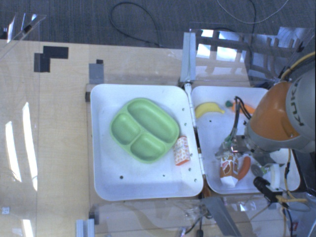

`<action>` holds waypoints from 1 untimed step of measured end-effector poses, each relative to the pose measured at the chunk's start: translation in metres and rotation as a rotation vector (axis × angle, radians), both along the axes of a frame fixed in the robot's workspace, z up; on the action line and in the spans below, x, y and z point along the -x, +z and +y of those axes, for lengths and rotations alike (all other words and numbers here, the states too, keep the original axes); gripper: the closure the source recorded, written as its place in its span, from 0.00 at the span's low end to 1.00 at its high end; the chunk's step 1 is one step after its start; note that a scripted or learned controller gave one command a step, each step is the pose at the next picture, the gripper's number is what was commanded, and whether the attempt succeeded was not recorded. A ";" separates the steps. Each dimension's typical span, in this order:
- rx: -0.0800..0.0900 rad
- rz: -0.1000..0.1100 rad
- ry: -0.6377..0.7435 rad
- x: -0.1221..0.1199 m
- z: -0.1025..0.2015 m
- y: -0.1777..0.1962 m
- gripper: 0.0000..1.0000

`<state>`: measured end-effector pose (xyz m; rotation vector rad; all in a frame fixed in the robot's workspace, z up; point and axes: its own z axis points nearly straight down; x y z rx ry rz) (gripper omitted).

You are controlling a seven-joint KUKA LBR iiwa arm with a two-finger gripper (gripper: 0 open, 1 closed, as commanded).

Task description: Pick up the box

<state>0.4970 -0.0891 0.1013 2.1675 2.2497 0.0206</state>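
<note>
White-and-orange box (181, 150) bears print too small to read.

Bright even light, glare streaks on left panel (19, 132) — edges perhaps slightly soft

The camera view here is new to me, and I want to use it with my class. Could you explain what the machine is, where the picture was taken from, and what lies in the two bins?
The picture looks down at a slant on a bench. The grey and orange machine on the right is a robot arm; its gripper hangs over a small carton in the right bin, beside a banana. The left bin holds a green divided plate and a small box beside it.
</note>
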 end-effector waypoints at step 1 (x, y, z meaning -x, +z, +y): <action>-0.004 0.016 -0.114 -0.026 0.047 0.123 1.00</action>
